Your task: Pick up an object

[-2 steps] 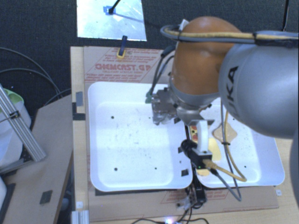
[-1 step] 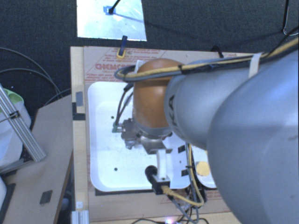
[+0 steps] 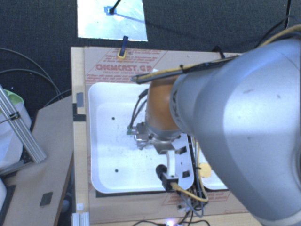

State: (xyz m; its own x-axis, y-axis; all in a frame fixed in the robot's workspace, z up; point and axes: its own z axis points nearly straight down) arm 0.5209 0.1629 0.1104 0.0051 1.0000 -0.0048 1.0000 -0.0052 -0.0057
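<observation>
My end effector [image 3: 149,141] hangs low over the left bin [image 3: 106,140], near the middle of its right half. My own wrist hides it from above, so I cannot tell whether it is released or clenched, and I see nothing held in it.

The white floor just beside me carries nothing I could name as a target. There are two small dark specks [image 3: 113,118] toward the bin's left side, too small to identify.

The likeliest thing to pick, as I judge it, is a pale yellow piece [image 3: 205,170] in the right bin [image 3: 215,183]. It lies toward the view's right and a little nearer the camera than my end effector, across the rim between the bins. My arm covers most of it, so its long axis is unreadable.

Both bins sit on the printed brown worktop [image 3: 141,60].
</observation>
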